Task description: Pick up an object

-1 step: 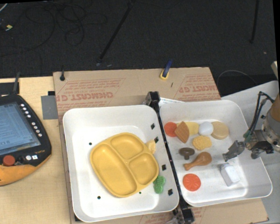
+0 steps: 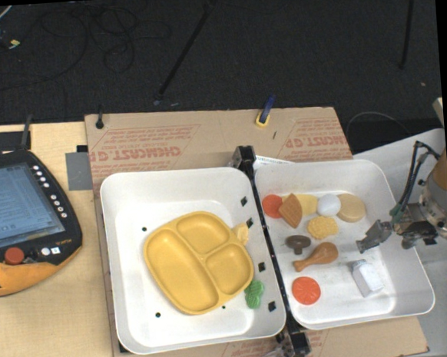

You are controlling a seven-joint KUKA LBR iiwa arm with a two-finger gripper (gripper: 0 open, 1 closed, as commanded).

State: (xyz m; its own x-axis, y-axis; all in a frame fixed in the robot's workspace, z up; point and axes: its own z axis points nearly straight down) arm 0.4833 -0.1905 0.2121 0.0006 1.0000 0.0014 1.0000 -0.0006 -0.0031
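- The likeliest object to pick was the white block (image 2: 368, 277), which lay flat on the floor of the right bin (image 2: 377, 173) toward its 4 o'clock corner, just below the end effector (image 2: 376, 234).
- It looked like a small, stiff, light plastic piece with smooth and perhaps slippery faces; a pinch across its two long sides would probably hold best.
- The end effector sat at the bin's 3 o'clock edge, dark fingers pointing toward 9 o'clock; whether they were spread or pressed together could not be told, and nothing showed between them.
- Well apart from the block, at the bin's 6 o'clock, lay a red disc (image 2: 306, 290).
- Near the bin's centre rested a drumstick (image 2: 317, 257), with a brown mushroom (image 2: 296, 243) just beside it at 10 o'clock.
- A yellow waffle piece (image 2: 322, 227) lay above the drumstick.
- Along the 12 o'clock side ran a row: a red tomato (image 2: 272, 205), a tan wedge (image 2: 291, 210) touching it, a white egg (image 2: 329, 205) and a beige round (image 2: 351, 208).
- All looked like light, hard toy food, the rounded ones probably prone to rolling out of a pinch.
- The left bin (image 2: 132, 196) held a yellow divided plate (image 2: 197, 261), tilted across its floor.
- A green piece (image 2: 254, 294) touched the plate's 4 o'clock rim.
- On the bench at 9 o'clock sat a control pendant (image 2: 23, 220).
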